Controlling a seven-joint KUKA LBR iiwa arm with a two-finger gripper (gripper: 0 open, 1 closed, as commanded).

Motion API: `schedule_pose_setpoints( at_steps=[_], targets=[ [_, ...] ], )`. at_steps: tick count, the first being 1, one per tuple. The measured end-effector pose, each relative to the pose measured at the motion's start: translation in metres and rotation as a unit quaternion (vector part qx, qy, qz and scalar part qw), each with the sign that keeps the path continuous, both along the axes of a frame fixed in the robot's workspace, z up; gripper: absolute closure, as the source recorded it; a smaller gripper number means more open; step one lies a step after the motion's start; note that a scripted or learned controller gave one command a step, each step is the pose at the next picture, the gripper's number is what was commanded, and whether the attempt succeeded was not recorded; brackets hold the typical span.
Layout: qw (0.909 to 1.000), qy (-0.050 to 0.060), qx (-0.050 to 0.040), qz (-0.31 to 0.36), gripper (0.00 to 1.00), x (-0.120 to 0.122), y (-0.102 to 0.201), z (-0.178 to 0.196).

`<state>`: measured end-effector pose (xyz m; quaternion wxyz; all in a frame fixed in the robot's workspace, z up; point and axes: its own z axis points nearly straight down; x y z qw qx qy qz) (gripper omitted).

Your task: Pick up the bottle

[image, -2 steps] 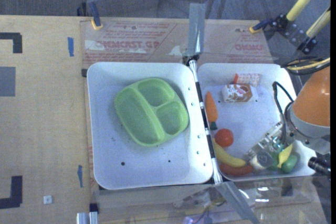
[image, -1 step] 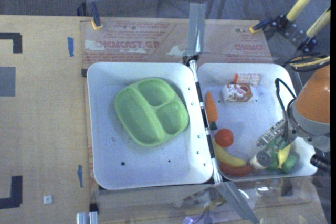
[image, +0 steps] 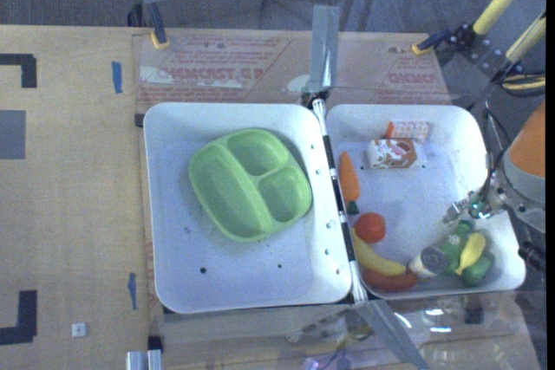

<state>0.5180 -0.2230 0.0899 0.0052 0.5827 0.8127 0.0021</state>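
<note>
The bottle (image: 444, 250) is small and green with a grey cap, and lies on its side in the front right corner of the right bin (image: 434, 191), cap pointing left. A yellow piece (image: 473, 249) and a green piece (image: 477, 271) rest against it. My gripper (image: 466, 210) hangs just above and behind the bottle, near the bin's right wall, with nothing visibly in it. The grey arm with its orange band (image: 531, 147) comes in from the right edge.
Also in the right bin are a carrot (image: 349, 178), a tomato (image: 370, 227), a banana (image: 378, 256) over a red piece (image: 390, 280), and two small cartons (image: 392, 153) at the back. A green divided plate (image: 251, 184) sits in the left bin (image: 173, 256).
</note>
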Motion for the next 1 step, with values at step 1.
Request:
schedule_pose_setpoints(
  at_steps=[1],
  targets=[
    [1.0,0.001,0.0038,0.002,0.0,0.0005,0.0044,-0.0002]
  ],
)
